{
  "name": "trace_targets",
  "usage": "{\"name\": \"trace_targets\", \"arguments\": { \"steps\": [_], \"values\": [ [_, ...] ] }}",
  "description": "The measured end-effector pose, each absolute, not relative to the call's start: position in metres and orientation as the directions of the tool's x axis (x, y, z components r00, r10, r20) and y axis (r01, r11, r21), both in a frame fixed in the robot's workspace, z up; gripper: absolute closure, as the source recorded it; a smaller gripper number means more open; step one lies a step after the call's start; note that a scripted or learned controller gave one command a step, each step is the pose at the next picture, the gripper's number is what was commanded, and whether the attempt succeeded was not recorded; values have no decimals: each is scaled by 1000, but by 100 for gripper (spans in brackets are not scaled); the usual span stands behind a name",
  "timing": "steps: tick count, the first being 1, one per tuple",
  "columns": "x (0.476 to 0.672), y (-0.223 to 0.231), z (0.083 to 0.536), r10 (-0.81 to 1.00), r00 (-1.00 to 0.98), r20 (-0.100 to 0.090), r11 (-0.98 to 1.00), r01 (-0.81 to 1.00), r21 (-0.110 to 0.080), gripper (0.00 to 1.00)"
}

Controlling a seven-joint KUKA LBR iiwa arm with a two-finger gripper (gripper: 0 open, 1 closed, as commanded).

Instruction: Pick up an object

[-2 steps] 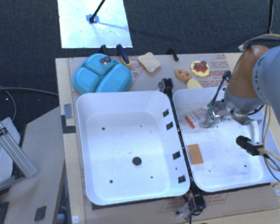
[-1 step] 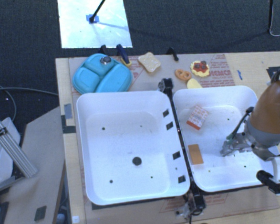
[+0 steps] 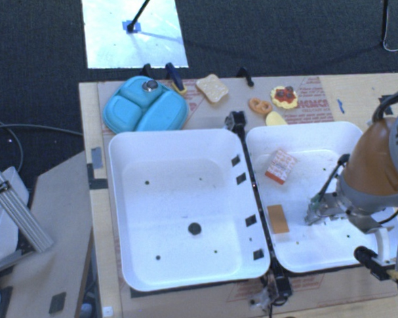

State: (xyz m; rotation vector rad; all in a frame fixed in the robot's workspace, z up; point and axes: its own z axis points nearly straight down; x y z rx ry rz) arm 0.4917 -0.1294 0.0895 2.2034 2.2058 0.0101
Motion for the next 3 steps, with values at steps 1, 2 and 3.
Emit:
{"name": "trace_targets", "arguments": {
  "steps": [1, 2, 3],
  "values": [
    [491, -93, 88, 1000, -3, -8, 3, 1000, 17, 100],
    [540, 10, 191, 1000, -15, 3, 15, 1000, 15, 100],
    [486, -59, 257, 1000, 5, -3, -5, 1000, 8, 100]
  ]
}}
